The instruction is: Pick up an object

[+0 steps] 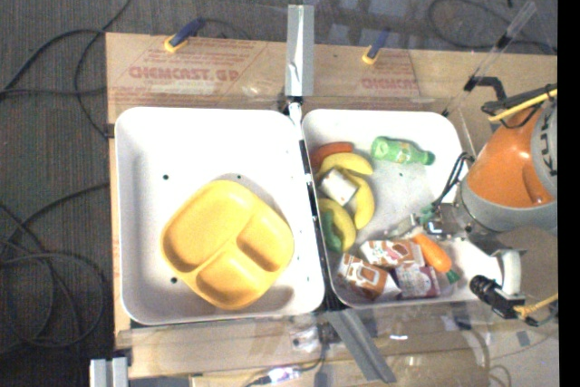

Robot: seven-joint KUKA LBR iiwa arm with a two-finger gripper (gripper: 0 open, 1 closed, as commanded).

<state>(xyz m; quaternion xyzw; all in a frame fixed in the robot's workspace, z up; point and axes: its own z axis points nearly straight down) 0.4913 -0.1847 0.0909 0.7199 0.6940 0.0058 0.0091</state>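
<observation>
The right bin (449, 133) holds several toy foods. A green bottle (403, 151) lies at its back. Yellow bananas (361, 195) curl around a white block (337, 188) at its left, with a red piece (331, 149) behind them. Brown and pink cartons (391, 267) lie along the front wall, and an orange carrot (436, 254) rests beside them. My gripper (433, 220) hangs low at the bin's right side, just above the carrot and the cartons. The grey wrist and orange band (510, 169) hide the bin's right wall. Nothing is visibly held.
The left bin (145, 195) contains a yellow divided plate (228, 242). A metal post (297, 50) stands behind the wall between the bins. Cables run across the carpet around the bench, and a black fitting (489, 293) juts out at the front right.
</observation>
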